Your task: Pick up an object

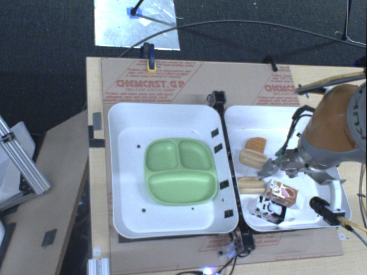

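The hand (274,166) sits low in the right bin (241,119), over a cluster of small things; how far it is open, and whether it has hold of anything, I cannot tell. Just left of it lie two tan rolls (251,157) and an orange piece (256,144); nearer, a small printed packet (282,193). The rolls look light, stiff and rounded, likely best pinched across their width. In the left bin (123,211) rests a green divided plate (180,171)
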Available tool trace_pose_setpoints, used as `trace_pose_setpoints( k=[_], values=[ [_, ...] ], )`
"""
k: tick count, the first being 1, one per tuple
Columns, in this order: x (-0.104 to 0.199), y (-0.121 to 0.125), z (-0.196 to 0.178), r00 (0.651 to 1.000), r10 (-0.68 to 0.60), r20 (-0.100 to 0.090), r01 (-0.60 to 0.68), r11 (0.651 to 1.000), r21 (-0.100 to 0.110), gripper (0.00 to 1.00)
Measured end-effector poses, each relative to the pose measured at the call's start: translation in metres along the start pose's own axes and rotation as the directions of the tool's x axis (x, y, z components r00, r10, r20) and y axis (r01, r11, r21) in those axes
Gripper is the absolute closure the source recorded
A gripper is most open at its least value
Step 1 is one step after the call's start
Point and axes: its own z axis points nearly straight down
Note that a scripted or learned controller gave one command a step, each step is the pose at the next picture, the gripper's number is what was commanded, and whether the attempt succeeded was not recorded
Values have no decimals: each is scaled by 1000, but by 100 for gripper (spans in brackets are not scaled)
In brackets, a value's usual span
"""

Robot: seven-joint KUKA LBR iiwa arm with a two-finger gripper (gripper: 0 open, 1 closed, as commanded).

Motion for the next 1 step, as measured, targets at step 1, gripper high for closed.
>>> trace_pose_setpoints(
  k=[1],
  values=[
    [0, 1, -13, 1000, 0, 1, 0, 1000, -5, 100]
  ],
)
